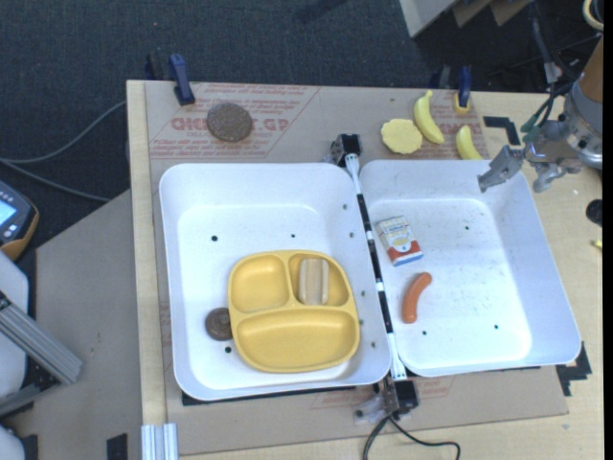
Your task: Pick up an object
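While poised over the right bin's far corner, hand spread apart, gripping nothing. Well below-left, on smooth white plastic: curved orange sausage, beside small boxy carton.

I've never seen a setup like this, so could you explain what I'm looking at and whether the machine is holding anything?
One camera above the bench looks down at a slant. At the right edge is a robot arm; its hand hangs over the right bin's far corner with nothing between its fingers. That bin holds a small carton and a sausage. The left bin holds a yellow divided plate with a bread-like piece, and a brown cookie beside it. Behind the bins lie toy bananas and another cookie.
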You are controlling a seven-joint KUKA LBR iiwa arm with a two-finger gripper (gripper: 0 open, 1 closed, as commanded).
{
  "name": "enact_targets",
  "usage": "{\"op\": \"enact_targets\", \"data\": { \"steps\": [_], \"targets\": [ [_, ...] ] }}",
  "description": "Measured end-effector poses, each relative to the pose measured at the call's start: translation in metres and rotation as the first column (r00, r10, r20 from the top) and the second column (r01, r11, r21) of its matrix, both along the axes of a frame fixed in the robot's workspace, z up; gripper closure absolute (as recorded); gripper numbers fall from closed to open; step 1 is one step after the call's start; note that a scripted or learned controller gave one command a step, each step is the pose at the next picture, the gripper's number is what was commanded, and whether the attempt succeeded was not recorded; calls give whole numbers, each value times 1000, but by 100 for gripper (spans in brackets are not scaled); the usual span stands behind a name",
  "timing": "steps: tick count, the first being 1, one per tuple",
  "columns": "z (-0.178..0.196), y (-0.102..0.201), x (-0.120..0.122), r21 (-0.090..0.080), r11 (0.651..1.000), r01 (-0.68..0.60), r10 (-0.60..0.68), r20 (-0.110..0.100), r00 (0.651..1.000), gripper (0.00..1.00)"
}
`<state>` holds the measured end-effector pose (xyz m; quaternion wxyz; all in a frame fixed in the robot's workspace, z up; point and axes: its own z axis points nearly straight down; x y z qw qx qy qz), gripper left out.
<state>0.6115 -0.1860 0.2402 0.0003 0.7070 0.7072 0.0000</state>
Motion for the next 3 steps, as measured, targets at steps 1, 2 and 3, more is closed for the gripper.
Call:
{"op": "enact_targets", "data": {
  "steps": [1, 2, 3],
  "targets": [
    [-154, 53, -3, 5, 1000, -4, 4, -10, 1000, 0],
    [-149, 13, 57, -3, 1000, -1, 1, 7, 1000, 0],
    [-80, 42, -1, 3, 1000, 1, -1, -4, 1000, 0]
  ]
}}
